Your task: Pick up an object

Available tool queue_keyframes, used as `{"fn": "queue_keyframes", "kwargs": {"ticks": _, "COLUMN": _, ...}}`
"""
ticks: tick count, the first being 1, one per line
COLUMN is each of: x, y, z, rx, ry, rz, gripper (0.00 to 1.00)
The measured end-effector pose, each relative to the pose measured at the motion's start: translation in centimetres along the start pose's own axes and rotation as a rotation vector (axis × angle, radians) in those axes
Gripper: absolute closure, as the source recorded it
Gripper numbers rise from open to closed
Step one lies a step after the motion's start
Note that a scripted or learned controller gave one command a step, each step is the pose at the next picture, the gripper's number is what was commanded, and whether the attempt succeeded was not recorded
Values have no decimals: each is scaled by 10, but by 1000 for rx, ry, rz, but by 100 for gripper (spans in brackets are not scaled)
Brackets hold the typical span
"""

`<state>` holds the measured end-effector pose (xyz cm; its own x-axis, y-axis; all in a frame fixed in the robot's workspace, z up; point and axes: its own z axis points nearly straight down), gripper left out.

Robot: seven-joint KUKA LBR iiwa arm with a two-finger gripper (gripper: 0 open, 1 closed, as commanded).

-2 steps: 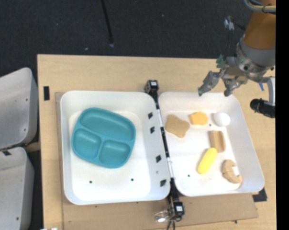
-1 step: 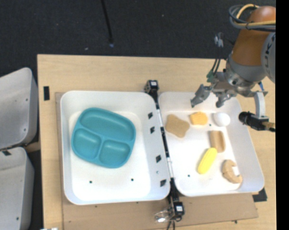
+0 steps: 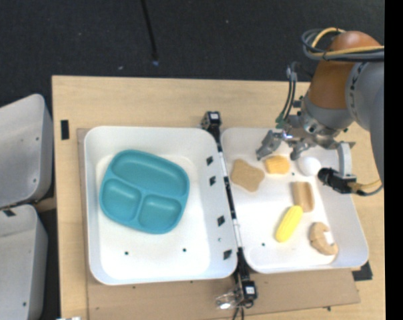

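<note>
A: Left bin point(image 3: 95, 259): teal plate point(image 3: 144, 191). Right bin point(image 3: 255, 262), arm over 12 o'clock.
B: Gripper point(image 3: 281, 149) spread, pinching nothing; orange piece point(image 3: 277, 165) sits below the fingertips (white egg point(image 3: 309, 165) at 3 o'clock). Approach step, I judge. Next: descend, close.

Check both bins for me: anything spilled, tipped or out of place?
Nothing stands out. The teal plate lies flat in the left bin; the food pieces lie loose in the right bin, and the hand hovers over them.
</note>
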<state>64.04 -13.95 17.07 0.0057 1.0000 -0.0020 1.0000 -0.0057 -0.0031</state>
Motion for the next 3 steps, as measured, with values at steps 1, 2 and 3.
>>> {"fn": "queue_keyframes", "kwargs": {"ticks": 1, "x": -9, "y": -1, "z": 57, "rx": -6, "ry": -2, "rz": -2, "gripper": 0}}
{"fn": "queue_keyframes", "kwargs": {"ticks": 2, "x": -10, "y": 2, "z": 41, "rx": -18, "ry": -4, "rz": 0, "gripper": 100}}
{"fn": "queue_keyframes", "kwargs": {"ticks": 3, "x": -18, "y": 1, "z": -6, "rx": -7, "ry": 1, "rz": -2, "gripper": 100}}
